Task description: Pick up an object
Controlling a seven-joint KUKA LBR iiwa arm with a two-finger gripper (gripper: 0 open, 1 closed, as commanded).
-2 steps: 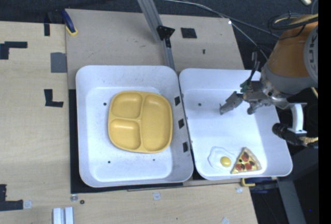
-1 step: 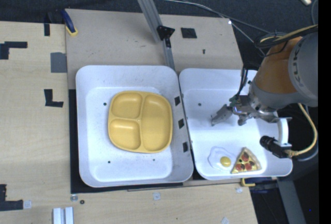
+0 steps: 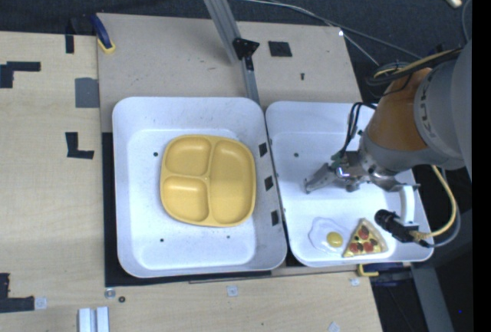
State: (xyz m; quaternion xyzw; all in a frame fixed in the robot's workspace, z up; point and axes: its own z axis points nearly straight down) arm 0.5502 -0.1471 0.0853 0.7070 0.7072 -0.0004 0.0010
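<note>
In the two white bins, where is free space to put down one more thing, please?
Right bin: bare floor between its left wall and the claw; crowded at the near edge by the fried egg and pizza slice. Left bin: a bare margin rings the yellow divided plate.

Single fixed camera, set above the bench (image 3: 192, 54), aimed down at a slant, both bins (image 3: 126, 169) framed at middle distance, arm (image 3: 430, 116) seen entering from the right.
</note>
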